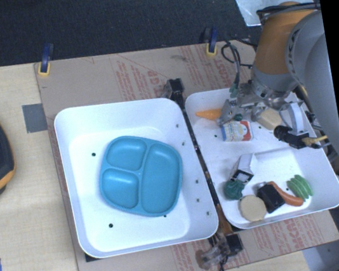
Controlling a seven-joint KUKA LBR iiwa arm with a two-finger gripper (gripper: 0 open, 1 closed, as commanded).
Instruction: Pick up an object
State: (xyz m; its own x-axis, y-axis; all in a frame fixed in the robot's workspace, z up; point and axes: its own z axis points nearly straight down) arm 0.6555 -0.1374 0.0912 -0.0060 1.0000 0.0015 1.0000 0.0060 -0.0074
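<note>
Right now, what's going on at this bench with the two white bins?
A grey arm with an orange band reaches into the right white bin, its gripper low over a small white carton beside an orange carrot-shaped piece. Nothing is visibly held. A blue divided plate lies in the left white bin.
</note>
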